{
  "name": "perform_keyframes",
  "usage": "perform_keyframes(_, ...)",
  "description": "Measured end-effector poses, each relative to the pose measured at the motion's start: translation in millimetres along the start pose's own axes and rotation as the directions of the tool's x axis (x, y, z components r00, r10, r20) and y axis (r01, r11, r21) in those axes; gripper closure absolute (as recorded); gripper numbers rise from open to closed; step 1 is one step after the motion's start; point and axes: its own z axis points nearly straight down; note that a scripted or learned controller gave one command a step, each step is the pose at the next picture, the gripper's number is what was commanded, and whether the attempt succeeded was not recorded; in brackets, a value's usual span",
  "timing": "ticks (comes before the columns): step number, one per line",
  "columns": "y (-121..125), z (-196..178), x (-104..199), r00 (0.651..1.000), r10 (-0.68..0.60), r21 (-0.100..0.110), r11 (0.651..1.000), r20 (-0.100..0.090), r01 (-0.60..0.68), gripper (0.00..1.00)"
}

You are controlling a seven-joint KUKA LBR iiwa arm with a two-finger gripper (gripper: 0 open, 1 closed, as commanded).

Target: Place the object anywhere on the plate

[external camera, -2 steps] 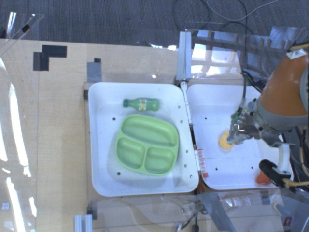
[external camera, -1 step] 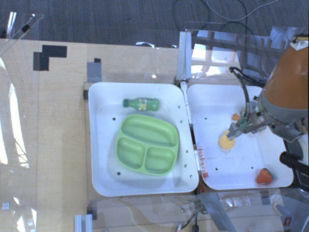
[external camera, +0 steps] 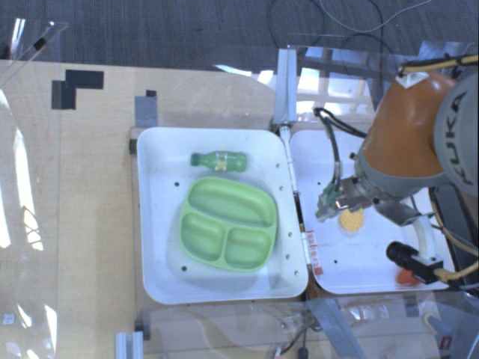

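A green plate [external camera: 227, 224] with three compartments lies in the left white bin [external camera: 153, 223]. A small green bottle [external camera: 218, 160] lies on its side just behind the plate, on the bin floor. In the right bin [external camera: 352, 271], a round yellow cracker-like disc [external camera: 352, 220] rests on the floor. My gripper [external camera: 331, 200] hangs low over the right bin, its tip just left of and above the disc, close to it. Whether it touches the disc I cannot tell. The arm's orange band [external camera: 412, 129] looms above.
A small orange-red object [external camera: 406, 277] lies near the front right of the right bin. The ridge between the two bins [external camera: 293, 200] runs just left of the gripper. Cables trail behind the right bin.
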Motion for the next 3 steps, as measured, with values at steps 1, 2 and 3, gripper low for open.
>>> perform_keyframes(1, -14, 38, -55, 0.995, 0.098, 0.002, 0.995, -0.001, -0.098, 1.00)
perform_keyframes(2, -24, -11, -87, 0.989, -0.151, -0.003, 0.989, 0.003, 0.151, 1.00)
perform_keyframes(3, -7, 39, -23, 0.976, -0.217, 0.001, 0.976, -0.002, 0.217, 1.00)
